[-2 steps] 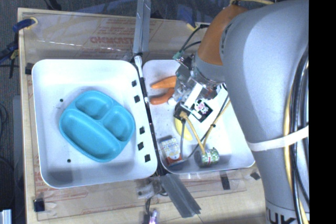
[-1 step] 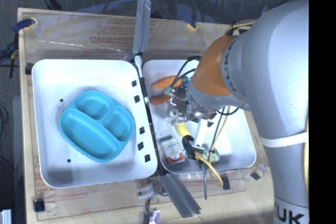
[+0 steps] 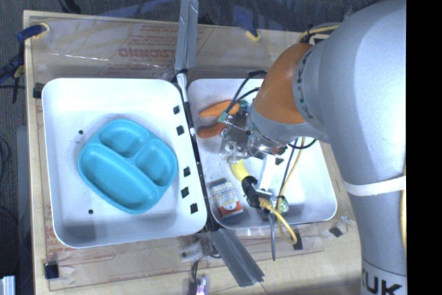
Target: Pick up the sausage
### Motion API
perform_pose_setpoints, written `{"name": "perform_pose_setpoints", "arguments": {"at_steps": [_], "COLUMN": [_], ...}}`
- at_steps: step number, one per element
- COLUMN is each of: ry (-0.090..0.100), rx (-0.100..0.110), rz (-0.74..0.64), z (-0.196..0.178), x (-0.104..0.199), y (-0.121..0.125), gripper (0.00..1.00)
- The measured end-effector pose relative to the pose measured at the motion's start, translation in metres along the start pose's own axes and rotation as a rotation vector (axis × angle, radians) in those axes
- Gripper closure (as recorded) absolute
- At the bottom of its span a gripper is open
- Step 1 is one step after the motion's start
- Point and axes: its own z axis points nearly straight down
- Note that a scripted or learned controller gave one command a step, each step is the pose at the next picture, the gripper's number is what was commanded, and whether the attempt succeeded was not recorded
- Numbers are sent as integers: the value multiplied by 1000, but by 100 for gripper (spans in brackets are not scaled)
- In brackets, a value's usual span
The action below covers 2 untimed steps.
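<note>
The sausage (image 3: 208, 129), reddish-brown and short, lies in the right bin (image 3: 321, 200) near its left wall. The gripper (image 3: 233, 141) hangs low over the bin just right of the sausage, with its tip close to or touching the sausage's right end. The arm's orange band and grey wrist cover the gripper's upper part. I see nothing clearly held.
An orange carrot (image 3: 219, 108) lies just behind the sausage. A yellow item (image 3: 238, 168) and a small printed box (image 3: 225, 195) sit nearer the front of the right bin. The left bin (image 3: 62, 100) holds a blue divided plate (image 3: 128, 164). The arm's cables dangle over the right bin's front.
</note>
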Motion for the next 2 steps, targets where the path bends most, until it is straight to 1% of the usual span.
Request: {"name": "perform_pose_setpoints", "arguments": {"at_steps": [1, 2], "ry": [0, 0], "rx": [-6, -3], "rz": [-205, -427], "z": [13, 36], "x": [-39, 5], "y": [50, 24], "gripper": [100, 100]}}
